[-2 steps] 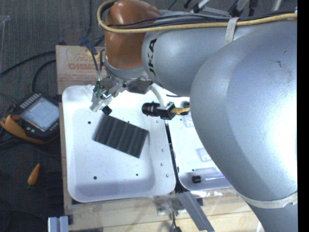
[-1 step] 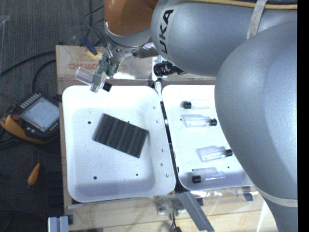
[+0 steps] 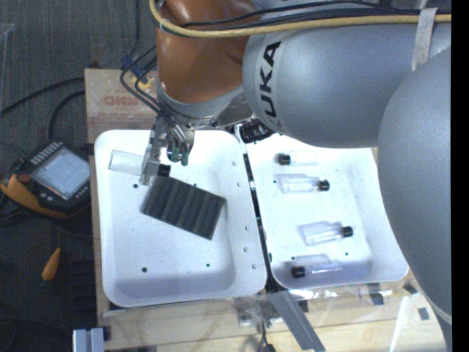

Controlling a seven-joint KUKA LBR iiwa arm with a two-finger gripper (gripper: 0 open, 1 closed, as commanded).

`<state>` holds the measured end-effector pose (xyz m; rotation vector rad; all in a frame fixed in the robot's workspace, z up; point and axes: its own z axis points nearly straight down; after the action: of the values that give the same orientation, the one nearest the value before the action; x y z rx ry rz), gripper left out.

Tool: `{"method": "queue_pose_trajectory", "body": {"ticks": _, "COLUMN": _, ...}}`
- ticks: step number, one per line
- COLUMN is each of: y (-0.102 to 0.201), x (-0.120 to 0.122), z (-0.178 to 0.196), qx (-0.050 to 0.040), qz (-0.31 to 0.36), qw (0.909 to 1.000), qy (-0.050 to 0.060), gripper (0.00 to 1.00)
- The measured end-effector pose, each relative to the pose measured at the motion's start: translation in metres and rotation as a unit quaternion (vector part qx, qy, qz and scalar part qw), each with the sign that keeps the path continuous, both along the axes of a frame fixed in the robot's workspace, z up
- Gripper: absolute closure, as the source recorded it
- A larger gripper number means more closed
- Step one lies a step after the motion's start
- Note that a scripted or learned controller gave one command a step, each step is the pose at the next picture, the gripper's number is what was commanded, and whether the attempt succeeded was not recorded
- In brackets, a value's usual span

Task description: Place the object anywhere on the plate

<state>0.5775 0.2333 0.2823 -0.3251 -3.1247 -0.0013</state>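
Observation:
A dark ridged plate (image 3: 183, 207) lies tilted on the floor of the left bin (image 3: 117, 270). Just above its upper left corner is my gripper (image 3: 163, 164), fingers pointing down. A clear vial (image 3: 124, 160) with a black cap sticks out sideways to the left. Its cap end sits between the fingers, which are shut on it. The vial is left of and beyond the plate, not over it. Whether it hangs free or touches the bin floor I cannot tell.
The right bin (image 3: 366, 270) holds several clear vials with black caps, such as one (image 3: 302, 185) near the back and one (image 3: 322, 232) in the middle. A divider rim (image 3: 253, 211) runs between the bins. The big grey arm covers the upper right.

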Motion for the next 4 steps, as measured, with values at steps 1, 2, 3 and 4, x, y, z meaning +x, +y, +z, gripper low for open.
{"method": "queue_pose_trajectory", "body": {"ticks": 1, "y": -0.009, "x": 0.083, "z": 0.101, "qx": -0.0012, "qz": -0.199, "qw": 0.98, "qy": -0.001, "gripper": 1.0}}
{"method": "queue_pose_trajectory", "body": {"ticks": 2, "y": 0.0, "x": 0.076, "z": 0.152, "qx": -0.0002, "qz": 0.005, "qw": 1.0, "qy": -0.002, "gripper": 1.0}}
{"method": "queue_pose_trajectory", "body": {"ticks": 3, "y": 0.001, "x": -0.062, "z": 0.051, "qx": -0.0002, "qz": 0.057, "qw": 0.9984, "qy": 0.0, "gripper": 1.0}}
{"method": "queue_pose_trajectory", "body": {"ticks": 4, "y": 0.0, "x": -0.035, "z": 0.122, "qx": 0.0001, "qz": 0.254, "qw": 0.9672, "qy": -0.002, "gripper": 1.0}}
